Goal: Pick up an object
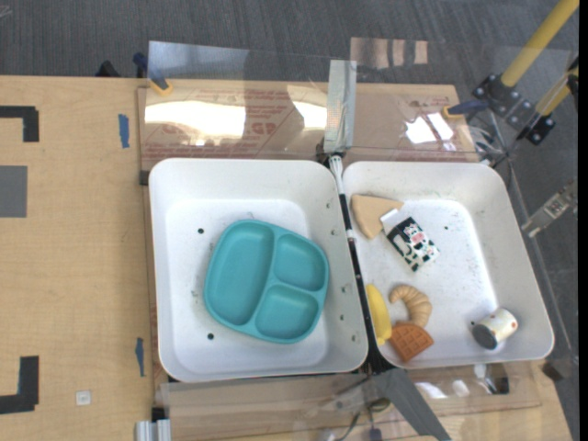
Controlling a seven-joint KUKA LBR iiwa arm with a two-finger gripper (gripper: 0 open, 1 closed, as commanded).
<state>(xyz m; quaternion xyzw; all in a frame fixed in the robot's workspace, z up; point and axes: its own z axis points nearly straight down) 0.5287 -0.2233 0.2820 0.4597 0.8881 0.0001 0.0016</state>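
The right bin (pixel 514 246) holds several small items. A tan wedge (pixel 369 213) lies at its upper left, and beside it sits a small carton with black and white cow print (pixel 411 242). A yellow banana-like piece (pixel 378 312) lies along the left wall. Close to it are a croissant (pixel 412 302) and a brown waffle piece (pixel 411 341). A small white and grey cylinder (pixel 493 328) rests at the bin's lower right. In the left bin (pixel 175 200) lies a teal divided plate (pixel 266 280).
Clear plastic panels (pixel 303 108) stand behind both bins, with a grey metal post (pixel 340 108) between them. A yellow pole with a black clamp (pixel 528 53) is at the upper right. Brown board (pixel 64 246) covers the bench to the left.
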